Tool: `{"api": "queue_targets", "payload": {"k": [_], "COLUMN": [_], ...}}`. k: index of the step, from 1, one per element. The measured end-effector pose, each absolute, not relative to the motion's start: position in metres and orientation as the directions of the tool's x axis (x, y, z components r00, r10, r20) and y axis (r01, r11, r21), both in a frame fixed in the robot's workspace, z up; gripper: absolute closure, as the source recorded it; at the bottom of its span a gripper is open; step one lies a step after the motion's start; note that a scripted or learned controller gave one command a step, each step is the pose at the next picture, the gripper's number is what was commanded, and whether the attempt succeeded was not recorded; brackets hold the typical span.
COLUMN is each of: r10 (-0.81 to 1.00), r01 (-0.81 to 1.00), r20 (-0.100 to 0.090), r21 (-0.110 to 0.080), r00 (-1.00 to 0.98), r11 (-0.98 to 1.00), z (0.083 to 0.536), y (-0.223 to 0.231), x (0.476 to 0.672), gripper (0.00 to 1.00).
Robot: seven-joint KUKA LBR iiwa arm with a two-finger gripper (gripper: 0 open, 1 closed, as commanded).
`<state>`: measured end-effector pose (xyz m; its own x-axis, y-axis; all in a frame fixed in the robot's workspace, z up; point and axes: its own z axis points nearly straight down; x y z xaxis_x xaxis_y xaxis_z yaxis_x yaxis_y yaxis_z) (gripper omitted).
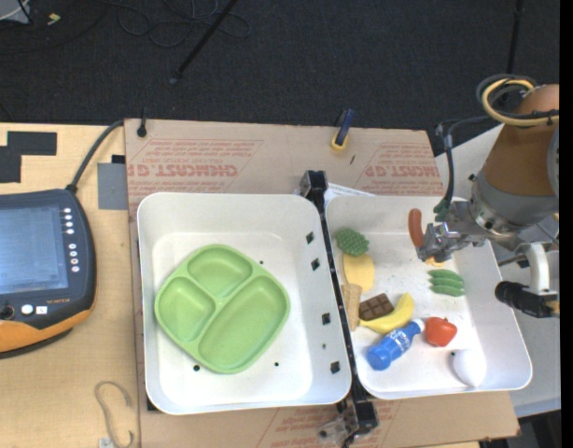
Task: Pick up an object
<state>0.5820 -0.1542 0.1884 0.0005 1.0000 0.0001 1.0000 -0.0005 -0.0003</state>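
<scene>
My gripper hangs over the back right part of the right bin, just right of a red sausage and just above a bunch of green beans. Nothing shows held in it. Lying in the same bin are a green bumpy vegetable, a pale yellow piece, a brown chocolate bar, a banana, a blue bottle, a red pepper and a white object.
The left bin holds a green divided plate. A black divider runs between the bins. A grey and orange control pendant lies at the far left of the bench. The arm fills the right side.
</scene>
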Motion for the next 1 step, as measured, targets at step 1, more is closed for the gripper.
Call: {"api": "queue_targets", "payload": {"k": [1], "r10": [1.0], "r01": [1.0], "r20": [0.0], "r21": [0.002], "r00": [0.0], "r11": [0.0], "z": [0.2301], "y": [-0.1555], "x": [0.5826], "gripper": [1.0]}}
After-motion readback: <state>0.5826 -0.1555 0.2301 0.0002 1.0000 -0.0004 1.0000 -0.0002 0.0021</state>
